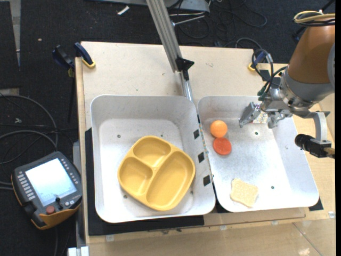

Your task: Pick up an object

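We see the gripper (259,117) above the far part of the right bin (287,159), a little above its floor as far as we can judge. Its two fingers stand apart, one toward the left and one toward the right, and nothing is between them, so it holds nothing.

The things we may pick up lie all in this right bin. An orange ball (218,128) lies near the left wall, and a red disc (222,146) touches it on the near side. A pale piece of bread (244,192) lies alone at the near edge, well apart from the others. In the left bin (106,121) we see a yellow plate (156,172) with three compartments, and it has nothing in it.

We judge that the task is at its first step, the approach: no object is lifted yet. The ball is the nearest thing to the gripper, just to its left. The next move, in our opinion, calls for going left and down so that the open fingers come on both sides of one object. The ball can roll away, and the disc beside it can block one finger, so the fingers need to be centred well before they close.
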Controlling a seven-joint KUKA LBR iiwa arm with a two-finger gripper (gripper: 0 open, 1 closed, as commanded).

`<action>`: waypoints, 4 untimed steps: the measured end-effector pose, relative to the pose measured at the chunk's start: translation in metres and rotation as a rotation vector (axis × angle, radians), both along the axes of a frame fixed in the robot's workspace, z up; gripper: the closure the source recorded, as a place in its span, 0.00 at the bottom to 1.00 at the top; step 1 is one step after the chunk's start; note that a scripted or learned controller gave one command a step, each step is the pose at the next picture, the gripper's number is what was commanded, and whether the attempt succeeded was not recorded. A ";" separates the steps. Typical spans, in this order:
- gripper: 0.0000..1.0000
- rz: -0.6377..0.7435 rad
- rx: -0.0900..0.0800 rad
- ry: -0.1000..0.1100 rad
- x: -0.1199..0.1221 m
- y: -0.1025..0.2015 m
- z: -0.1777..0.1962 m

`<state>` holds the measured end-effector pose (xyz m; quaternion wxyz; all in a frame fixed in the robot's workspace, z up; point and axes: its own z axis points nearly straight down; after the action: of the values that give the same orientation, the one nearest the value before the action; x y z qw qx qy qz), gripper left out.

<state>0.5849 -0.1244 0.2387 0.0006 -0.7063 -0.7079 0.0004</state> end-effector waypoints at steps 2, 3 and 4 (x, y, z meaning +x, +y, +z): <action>0.00 -0.002 0.000 0.005 0.001 0.001 -0.064; 0.00 -0.003 0.000 0.006 -0.002 -0.003 -0.128; 0.00 -0.002 -0.001 -0.003 -0.001 -0.003 -0.141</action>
<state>0.5841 -0.1273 0.0973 -0.0009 -0.7070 -0.7072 -0.0005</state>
